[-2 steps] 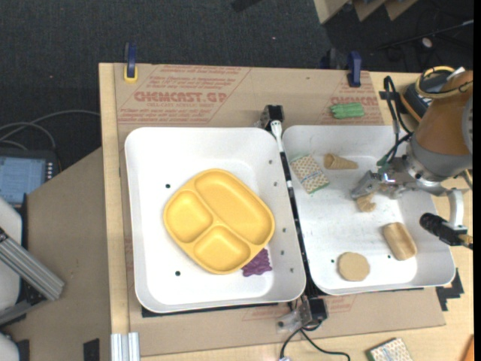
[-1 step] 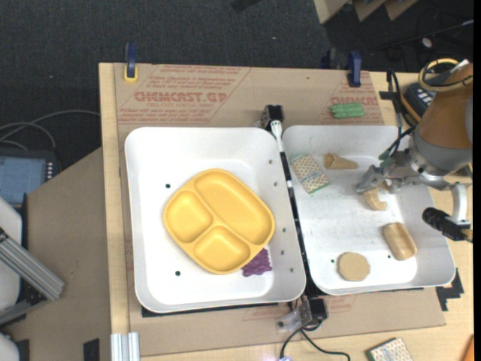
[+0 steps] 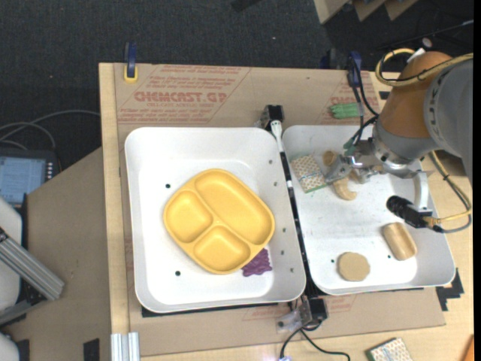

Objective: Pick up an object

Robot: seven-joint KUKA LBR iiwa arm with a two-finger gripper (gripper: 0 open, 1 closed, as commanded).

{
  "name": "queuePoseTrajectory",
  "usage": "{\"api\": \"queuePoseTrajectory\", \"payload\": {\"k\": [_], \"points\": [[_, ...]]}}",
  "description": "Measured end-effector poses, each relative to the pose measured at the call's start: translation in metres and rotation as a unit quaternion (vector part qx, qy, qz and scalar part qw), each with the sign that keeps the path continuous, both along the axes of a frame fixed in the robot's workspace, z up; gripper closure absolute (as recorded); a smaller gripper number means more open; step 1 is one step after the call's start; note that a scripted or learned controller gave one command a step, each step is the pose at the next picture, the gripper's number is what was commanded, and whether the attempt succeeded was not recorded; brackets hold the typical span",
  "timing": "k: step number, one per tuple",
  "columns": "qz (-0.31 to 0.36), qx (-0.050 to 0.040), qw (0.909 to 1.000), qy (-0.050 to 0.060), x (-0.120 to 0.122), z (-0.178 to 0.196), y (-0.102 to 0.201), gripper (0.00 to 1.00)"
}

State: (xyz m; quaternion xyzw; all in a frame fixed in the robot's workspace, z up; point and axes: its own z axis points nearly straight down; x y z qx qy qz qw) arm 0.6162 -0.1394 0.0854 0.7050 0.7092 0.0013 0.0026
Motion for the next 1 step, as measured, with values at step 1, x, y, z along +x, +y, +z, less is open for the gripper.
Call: {"api": "queuePoseTrajectory", "payload": {"k": [1], "points": [[0.0,0.0024,1.0,0.001,-0.0515,0.1051,0.0786,1.0]]}}
